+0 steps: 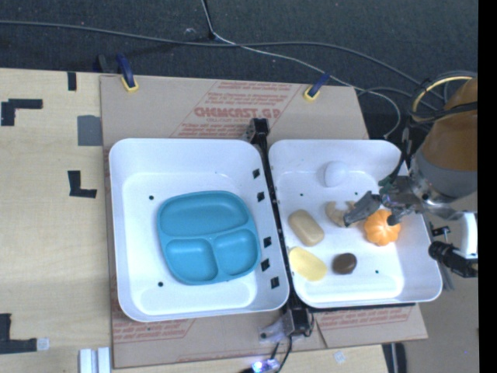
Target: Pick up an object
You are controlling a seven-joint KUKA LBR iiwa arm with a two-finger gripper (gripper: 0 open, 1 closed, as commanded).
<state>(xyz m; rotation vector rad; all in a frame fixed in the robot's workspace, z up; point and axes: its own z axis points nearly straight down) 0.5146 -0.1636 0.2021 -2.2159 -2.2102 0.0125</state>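
Camera view, taken from near to far: along the near edge, at about 6 o'clock, a dark clamp [286,329] is seen where the two bins meet. The left bin [132,208] holds a blue divided plate [208,235], laid flat near its middle with three compartments facing up. The right bin [415,282] carries the small things. Nearest, at its 7 o'clock, a pale yellow soft piece [308,264] lies flat, and just beside it toward 3 o'clock a small dark brown round object [345,264] is found. A tan oblong block [306,228] lies just beyond the yellow piece, tilted. Toward the 3 o'clock side of the bin an orange round object [380,228] is seen, with the pincer [371,208] directly at its 11 o'clock. One dark finger [357,210] is stretched toward 9 o'clock, reaching a small beige object [336,213]; the other finger cannot be made out clearly, so how far the pincer is spread cannot be told, and nothing is shown gripped between its fingers. Farther back, at the bin's 12 o'clock, a white rounded object [336,174] rests against the white floor. The grey arm [446,158] enters from 3 o'clock. Both bins are set on a cardboard sheet [225,107] on the desk [46,231], with two blue and yellow clips [126,76] at its far edge and black cables [210,29] beyond.
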